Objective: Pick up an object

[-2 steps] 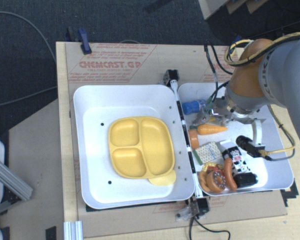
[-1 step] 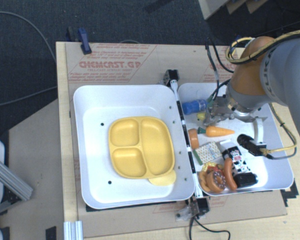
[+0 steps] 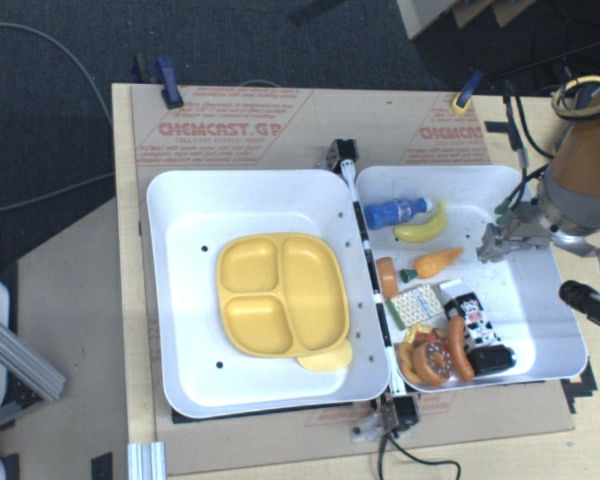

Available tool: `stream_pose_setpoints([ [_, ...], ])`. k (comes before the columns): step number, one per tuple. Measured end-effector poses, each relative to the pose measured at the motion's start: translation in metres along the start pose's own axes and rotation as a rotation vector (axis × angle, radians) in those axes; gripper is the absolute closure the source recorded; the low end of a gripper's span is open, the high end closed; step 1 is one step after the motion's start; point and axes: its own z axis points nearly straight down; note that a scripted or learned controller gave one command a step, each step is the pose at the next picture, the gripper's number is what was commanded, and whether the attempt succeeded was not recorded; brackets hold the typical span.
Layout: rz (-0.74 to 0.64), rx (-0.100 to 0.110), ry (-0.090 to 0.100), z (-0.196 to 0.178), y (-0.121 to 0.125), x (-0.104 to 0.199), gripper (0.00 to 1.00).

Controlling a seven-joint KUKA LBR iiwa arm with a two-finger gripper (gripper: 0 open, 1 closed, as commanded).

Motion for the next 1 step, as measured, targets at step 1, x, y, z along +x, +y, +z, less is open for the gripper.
stream_pose_setpoints([
  [1, -0.002, 0.002, 0.003, 0.0142, 0.0157, 0.0453, 1.00],
])
